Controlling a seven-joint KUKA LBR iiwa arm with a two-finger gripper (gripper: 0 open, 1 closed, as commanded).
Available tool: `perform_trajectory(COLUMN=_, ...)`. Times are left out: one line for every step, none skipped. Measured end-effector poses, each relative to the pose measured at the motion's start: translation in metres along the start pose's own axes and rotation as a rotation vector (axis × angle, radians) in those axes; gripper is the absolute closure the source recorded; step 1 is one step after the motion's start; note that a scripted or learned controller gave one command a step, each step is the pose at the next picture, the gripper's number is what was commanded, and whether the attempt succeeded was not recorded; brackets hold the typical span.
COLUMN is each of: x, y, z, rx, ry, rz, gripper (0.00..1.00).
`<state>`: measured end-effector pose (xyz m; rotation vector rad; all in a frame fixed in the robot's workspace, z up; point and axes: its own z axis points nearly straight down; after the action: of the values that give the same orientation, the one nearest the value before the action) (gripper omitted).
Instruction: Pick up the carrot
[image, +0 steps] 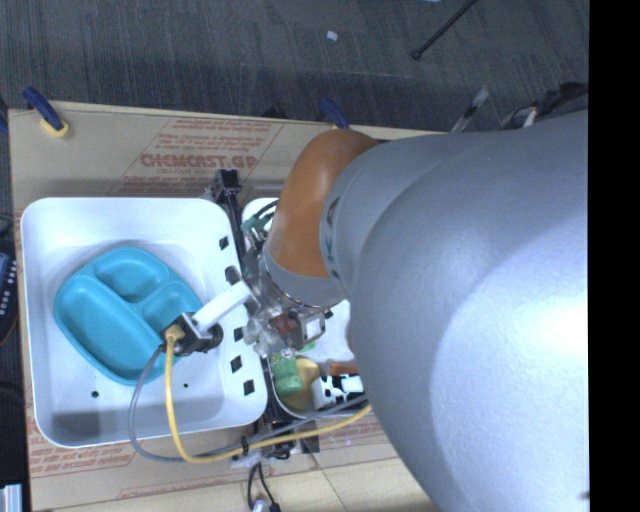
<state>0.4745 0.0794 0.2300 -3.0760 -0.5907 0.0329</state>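
Grey arm (470, 300) over the right bin (335, 320), claw (275, 335) low beside green item (288, 378), grip unclear

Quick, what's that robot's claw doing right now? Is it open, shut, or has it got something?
Gripper: cannot be told; it hangs low over the right bin, with the arm covering most of it.

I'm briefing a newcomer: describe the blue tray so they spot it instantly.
Start at the left white bin. Lying in it, toward its left side, is the blue tray, rounded and split into compartments. It is the bin's one bright turquoise item, beside the yellow cable.
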Motion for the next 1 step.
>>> perform_trajectory(x=0.0002, y=-0.0015, z=-0.009, rx=0.007, ry=-0.008, rz=-0.011, gripper=1.0)
